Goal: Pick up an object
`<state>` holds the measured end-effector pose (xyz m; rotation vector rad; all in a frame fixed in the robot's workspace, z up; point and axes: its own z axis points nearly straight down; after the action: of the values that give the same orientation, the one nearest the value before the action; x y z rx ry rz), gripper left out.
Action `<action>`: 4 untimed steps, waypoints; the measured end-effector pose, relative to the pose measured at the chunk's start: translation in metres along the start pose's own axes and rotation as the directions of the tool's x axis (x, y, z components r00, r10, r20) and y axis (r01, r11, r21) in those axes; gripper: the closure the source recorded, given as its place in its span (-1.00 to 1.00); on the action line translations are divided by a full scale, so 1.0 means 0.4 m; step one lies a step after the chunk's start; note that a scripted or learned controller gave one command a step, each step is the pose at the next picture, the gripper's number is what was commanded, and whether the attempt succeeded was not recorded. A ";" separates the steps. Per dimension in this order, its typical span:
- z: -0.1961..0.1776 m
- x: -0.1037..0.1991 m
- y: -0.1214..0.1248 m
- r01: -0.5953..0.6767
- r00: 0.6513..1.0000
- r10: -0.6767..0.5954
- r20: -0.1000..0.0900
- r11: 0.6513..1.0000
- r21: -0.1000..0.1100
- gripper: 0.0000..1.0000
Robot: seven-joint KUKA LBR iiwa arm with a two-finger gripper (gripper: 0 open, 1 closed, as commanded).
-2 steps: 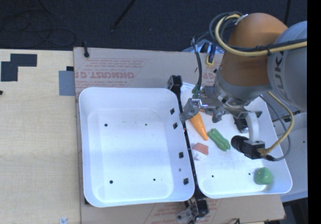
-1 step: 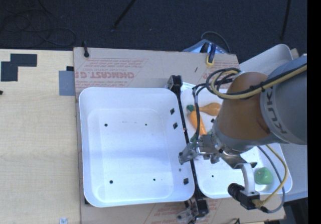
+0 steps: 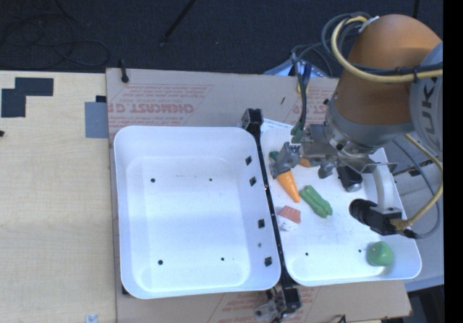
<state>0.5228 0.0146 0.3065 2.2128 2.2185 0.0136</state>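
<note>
Overhead view of a tabletop (image 3: pixel 58 191) carrying two shallow white bins side by side. A grey robot arm (image 3: pixel 387 68) with an orange band reaches in from the right and hangs over the upper part of the right bin (image 3: pixel 405 271). Its gripper (image 3: pixel 307 152) sits low near the bin's upper left corner. The wrist hides the jaws, so I cannot tell whether they are released or clenched, and nothing can be seen held between them.

The likeliest thing to pick is a small orange carrot (image 3: pixel 288 185). It lies flat just below and left of the gripper, close to the wall shared with the left bin (image 3: pixel 130 162), with its tip pointing down the picture. Just to its right lies a green pod (image 3: pixel 316 200), near but apart from it. A red and white block (image 3: pixel 289 214) lies below the carrot, and a green ball (image 3: pixel 379 253) sits well apart in the lower right corner.

To do this step well, the jaws should probably be centred over the carrot's thick upper half, turned across its length and spread wide before descending. The nearby bin wall and the pod leave little room, so a straight drop looks safer than a slanted one. Closing on the thin tip would likely let it slip.
</note>
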 end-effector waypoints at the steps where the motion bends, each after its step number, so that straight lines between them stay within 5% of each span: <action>1: -0.144 -0.208 0.113 -0.008 1.000 0.008 0.005 1.000 0.005 -1.00; 2: -0.157 -0.199 0.108 -0.003 1.000 0.003 0.001 1.000 0.016 1.00; 3: -0.148 -0.215 -0.118 -0.007 1.000 0.007 -0.001 1.000 0.019 1.00; 4: -0.167 -0.088 0.205 0.004 1.000 -0.004 0.001 1.000 0.006 1.00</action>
<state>0.6041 -0.0203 0.3744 2.2111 2.2252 0.0051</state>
